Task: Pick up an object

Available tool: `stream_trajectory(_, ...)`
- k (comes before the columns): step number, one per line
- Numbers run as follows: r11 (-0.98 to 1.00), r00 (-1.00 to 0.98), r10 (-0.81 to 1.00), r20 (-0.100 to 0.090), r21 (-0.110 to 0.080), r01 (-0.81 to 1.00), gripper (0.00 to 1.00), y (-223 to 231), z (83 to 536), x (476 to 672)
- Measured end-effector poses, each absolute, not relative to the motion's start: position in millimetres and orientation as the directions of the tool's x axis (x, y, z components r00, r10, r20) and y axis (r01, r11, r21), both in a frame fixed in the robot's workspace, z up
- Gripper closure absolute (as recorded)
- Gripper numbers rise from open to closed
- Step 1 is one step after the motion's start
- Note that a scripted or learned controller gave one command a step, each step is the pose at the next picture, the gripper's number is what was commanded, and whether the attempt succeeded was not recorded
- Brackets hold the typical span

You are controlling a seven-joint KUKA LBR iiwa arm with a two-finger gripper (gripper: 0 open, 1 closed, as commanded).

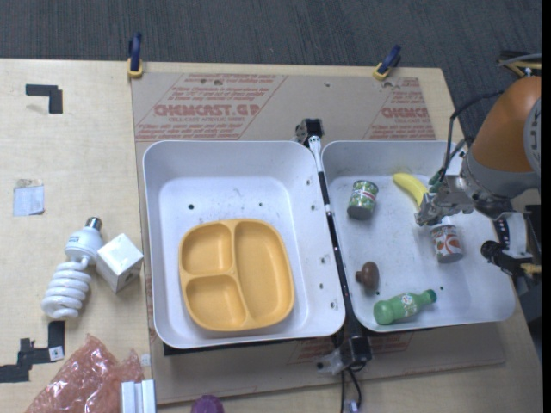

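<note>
Because the loose things all lie in the right bin [482, 312], we see the gripper [430, 213] lowered there between the banana [410, 188] and the small can [446, 243], just above the can; we cannot tell how it is set

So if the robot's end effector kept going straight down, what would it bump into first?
Most likely the red-and-white can, which lies just under the end effector in the right bin. Depth is hard to judge.

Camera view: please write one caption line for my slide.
Gripper hovers beside the banana above the can in the right bin.
</note>
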State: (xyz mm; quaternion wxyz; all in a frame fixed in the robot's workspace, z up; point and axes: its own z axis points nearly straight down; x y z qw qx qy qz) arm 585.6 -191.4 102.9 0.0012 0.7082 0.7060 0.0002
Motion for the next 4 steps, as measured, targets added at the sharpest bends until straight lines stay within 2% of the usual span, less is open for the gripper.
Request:
stream_trajectory(1,-0.003,0.003,1.0,-0.002,0.002,1.0,0.0,-191.4,102.9,585.6)
stream_trajectory(2,-0.004,0.004,1.0,-0.003,0.004,1.0,1.0,-192.0,113.2,586.4)
stream_trajectory(3,-0.003,0.004,1.0,-0.003,0.004,1.0,0.0,-191.9,113.2,586.4)
stream_trajectory(4,-0.005,0.005,1.0,-0.004,0.007,1.0,1.0,-192.5,123.4,587.2)
